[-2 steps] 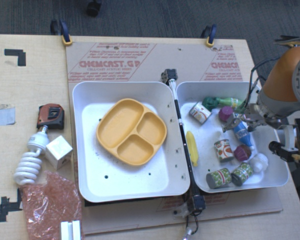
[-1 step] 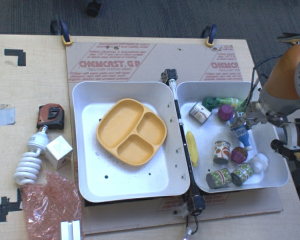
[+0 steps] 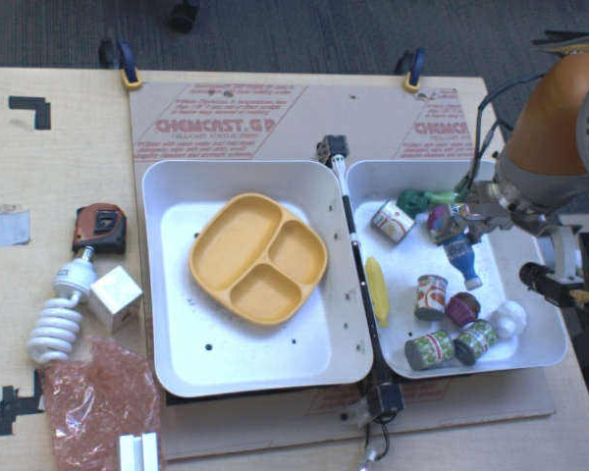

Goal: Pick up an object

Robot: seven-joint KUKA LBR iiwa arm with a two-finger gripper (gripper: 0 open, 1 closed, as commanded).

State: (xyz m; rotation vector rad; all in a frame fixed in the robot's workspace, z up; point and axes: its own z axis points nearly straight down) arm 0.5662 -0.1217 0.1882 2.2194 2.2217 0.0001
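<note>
The tool (image 3: 461,226) sits low over the blue bottle (image 3: 462,258) in the right bin (image 3: 545,346), beside the green toy (image 3: 413,202). Whether it grips I cannot tell. Crowding may cause a slip or a double grab.

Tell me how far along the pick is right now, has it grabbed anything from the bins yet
Nothing looks picked up yet. The hand is low in the right bin, over the clutter near the blue bottle, and whether it has a grip is not visible. The small cans, the yellow banana and the other items lie on the bin floor. The yellow divided plate sits in the left bin. Left: a clear grasp and a lift.
</note>
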